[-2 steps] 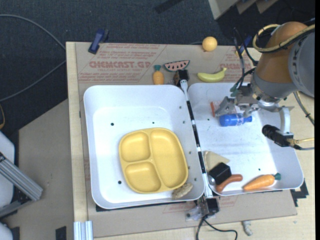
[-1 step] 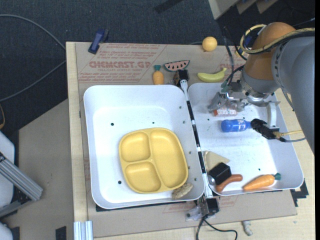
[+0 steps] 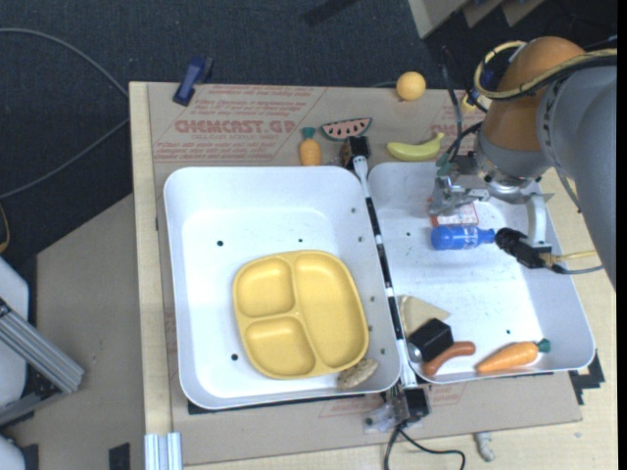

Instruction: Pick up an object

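Your gripper [image 3: 457, 200] sits low over the far part of the right bin [image 3: 490, 297], with the grey arm coming in from the right. You cannot tell from this slant whether the jaws are wide or narrow, and nothing shows between them. The nearest thing to pick is the blue bottle [image 3: 453, 238], lying on its side on the bin floor just beside the gripper's tip, on the near side; you cannot tell if they touch.

At the near end of the same bin you have a black block [image 3: 430, 338], with a beige wedge [image 3: 423, 309] just beyond it and a brown sausage [image 3: 450, 355] just beside it. An orange carrot [image 3: 507, 358] lies to the right of the sausage, well apart from the bottle.

The left bin [image 3: 196, 213] holds a yellow divided plate [image 3: 299, 313], with a small tan piece [image 3: 358, 372] at the plate's near edge.

On the table [image 3: 245, 125] beyond the bins you see a banana [image 3: 415, 148], a yellow ball [image 3: 411, 86], a watermelon slice [image 3: 348, 126] and a blue clip [image 3: 193, 79].
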Tool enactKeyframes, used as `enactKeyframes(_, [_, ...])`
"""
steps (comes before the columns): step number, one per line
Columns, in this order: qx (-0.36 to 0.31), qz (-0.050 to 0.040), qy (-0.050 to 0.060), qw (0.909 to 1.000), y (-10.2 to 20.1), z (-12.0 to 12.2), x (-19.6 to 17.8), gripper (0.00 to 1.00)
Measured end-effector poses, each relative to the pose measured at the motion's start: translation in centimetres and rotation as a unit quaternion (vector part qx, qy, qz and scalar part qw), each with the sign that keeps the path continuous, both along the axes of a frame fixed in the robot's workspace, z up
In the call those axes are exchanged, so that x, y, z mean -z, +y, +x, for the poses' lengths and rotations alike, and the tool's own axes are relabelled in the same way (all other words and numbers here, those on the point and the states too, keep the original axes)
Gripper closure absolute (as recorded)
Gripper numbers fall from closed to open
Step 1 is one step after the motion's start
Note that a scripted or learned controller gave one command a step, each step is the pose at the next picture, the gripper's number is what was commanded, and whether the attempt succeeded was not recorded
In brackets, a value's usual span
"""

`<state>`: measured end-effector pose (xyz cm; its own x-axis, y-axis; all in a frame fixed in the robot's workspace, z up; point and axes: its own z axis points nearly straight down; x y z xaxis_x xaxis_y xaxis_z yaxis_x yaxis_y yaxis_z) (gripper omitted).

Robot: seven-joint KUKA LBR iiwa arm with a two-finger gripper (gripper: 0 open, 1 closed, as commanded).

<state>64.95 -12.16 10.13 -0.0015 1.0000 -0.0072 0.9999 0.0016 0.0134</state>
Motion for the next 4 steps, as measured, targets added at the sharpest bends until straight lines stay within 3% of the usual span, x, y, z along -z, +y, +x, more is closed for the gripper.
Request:
enactKeyframes(1, [0.000,0.0001,0.000,1.0000,0.0,0.0,0.0,0.00])
enactKeyframes(2, [0.001,-0.0004,0.002,1.0000,2.6,0.7,1.1,0.00])
enactKeyframes(3, [0.000,0.0022,0.001,1.0000,-0.1,2.0,1.1,0.00])
enactKeyframes(4, [0.000,-0.0007,-0.001,1.0000,-0.3,2.1,-0.1,1.00])
